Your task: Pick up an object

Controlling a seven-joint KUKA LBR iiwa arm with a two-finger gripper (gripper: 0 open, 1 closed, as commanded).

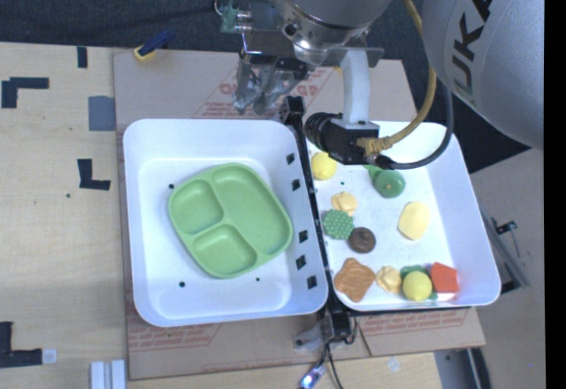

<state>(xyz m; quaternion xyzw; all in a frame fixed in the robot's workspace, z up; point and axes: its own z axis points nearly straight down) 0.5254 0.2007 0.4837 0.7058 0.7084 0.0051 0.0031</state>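
Light wooden bench top (53,140) with black tape marks carries a brown cardboard sheet (177,82). Two shallow white plastic bins sit side by side on the cardboard, left bin (146,290), right bin (473,228), touching along the middle. A small blue-and-yellow clip-like object (155,43) lies at the cardboard's far left corner.

Setting: a robotics lab or test bench.
Arm: a large grey industrial arm (495,16) with an orange band reached over the bench.
Bench: two white bins (141,202) sat on cardboard (177,87) over a wooden top with black tape marks (22,91).
Contents: toy food (413,221) and a green divided plate (230,219).
Wiring: loose cables (416,135) hung nearby.
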